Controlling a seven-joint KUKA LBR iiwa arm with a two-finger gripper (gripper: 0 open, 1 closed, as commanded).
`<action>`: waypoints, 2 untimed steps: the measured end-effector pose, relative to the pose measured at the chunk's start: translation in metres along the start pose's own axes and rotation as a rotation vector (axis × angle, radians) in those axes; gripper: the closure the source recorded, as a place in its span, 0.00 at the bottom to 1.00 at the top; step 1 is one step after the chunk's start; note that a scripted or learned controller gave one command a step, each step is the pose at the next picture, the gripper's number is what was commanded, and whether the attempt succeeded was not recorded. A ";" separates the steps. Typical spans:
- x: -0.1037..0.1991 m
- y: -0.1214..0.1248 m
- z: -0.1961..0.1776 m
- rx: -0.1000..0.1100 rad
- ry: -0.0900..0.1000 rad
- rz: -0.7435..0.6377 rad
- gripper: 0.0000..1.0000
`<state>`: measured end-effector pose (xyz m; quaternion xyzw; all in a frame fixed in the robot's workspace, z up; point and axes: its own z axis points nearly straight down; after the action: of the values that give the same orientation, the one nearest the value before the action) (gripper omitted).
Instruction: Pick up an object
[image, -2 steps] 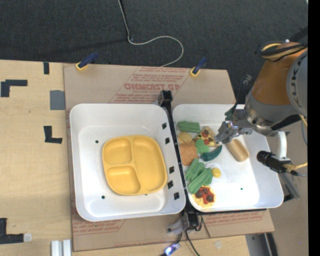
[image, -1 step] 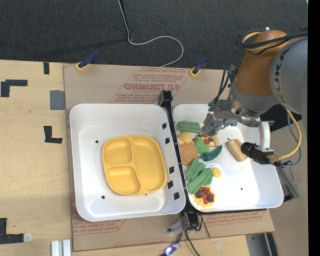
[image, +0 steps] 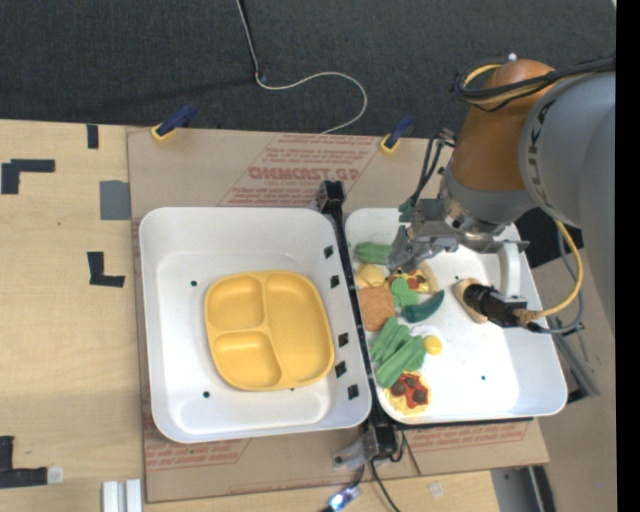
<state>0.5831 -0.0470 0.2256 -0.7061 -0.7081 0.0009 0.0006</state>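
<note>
The right bin (image: 500, 385) holds several toy foods along its left side. These are a green piece (image: 372, 251), a pale yellow piece (image: 371, 275), a brown slab (image: 375, 306), a dark green pod (image: 424, 308), a bunch of green beans (image: 396, 346), a small yellow piece (image: 432, 345) and a pizza slice (image: 408, 392). My gripper (image: 408, 256) hangs low over the upper part of this pile, just right of the green and yellow pieces. Its tips blend into the toys beneath it. I see nothing clearly held.
The left bin (image: 165, 300) holds a yellow divided plate (image: 268, 330). A black divider (image: 345, 290) runs between the bins. A dark fitting on the arm's cable (image: 487, 303) lies over the right bin's middle. Bare white floor shows at the right bin's lower right.
</note>
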 end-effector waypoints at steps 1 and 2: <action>-0.013 0.007 -0.005 -0.001 0.000 0.002 1.00; -0.006 -0.008 -0.004 0.000 0.000 0.002 1.00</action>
<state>0.5749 -0.0530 0.2292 -0.7069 -0.7073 0.0012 0.0005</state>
